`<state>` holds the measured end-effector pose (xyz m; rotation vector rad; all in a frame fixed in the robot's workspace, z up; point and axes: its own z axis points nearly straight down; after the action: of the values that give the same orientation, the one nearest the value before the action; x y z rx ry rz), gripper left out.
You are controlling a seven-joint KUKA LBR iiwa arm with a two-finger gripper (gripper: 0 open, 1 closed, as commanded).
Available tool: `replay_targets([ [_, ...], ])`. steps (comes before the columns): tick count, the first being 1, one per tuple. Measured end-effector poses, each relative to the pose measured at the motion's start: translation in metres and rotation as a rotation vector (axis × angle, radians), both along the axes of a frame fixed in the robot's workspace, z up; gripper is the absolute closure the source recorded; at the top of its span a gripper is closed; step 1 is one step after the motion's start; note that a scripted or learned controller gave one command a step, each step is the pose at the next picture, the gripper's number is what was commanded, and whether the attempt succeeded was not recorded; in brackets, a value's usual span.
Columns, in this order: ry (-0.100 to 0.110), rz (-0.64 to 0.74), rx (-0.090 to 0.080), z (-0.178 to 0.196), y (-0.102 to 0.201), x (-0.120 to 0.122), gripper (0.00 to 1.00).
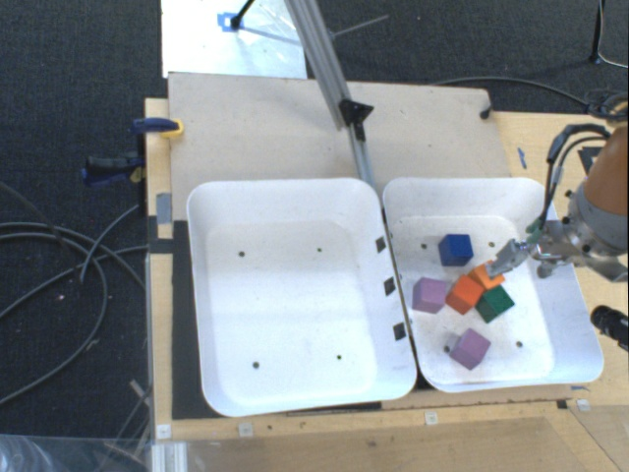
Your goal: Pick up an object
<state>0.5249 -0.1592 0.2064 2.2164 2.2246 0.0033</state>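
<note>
The right bin (565,357) holds several small blocks. A blue cube (455,249) sits toward the back. An orange block (468,291) lies in the middle, touching a green block (495,304) on its right. One purple cube (429,295) is just left of the orange block, and a second purple cube (471,348) lies nearer the front. My gripper (505,260) reaches in from the right and hangs just above the upper right end of the orange block, close to the green one. Whether it touches either block is unclear.
The left bin (211,205) stands beside the right one, and their rims meet at a divider with black clips (389,285). A slanted metal pole (324,57) crosses the back of the bench. Blue clamps (147,126) sit at the bench's left edge.
</note>
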Motion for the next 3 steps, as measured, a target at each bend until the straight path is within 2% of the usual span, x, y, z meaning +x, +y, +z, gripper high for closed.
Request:
replay_targets([
  [1, -0.002, 0.001, -0.001, -0.099, 0.011, 0.027, 0.0],
  [2, -0.004, 0.008, -0.001, -0.115, 0.073, 0.051, 0.0],
  [3, -0.007, 0.004, -0.002, -0.114, 0.058, 0.121, 0.0],
])
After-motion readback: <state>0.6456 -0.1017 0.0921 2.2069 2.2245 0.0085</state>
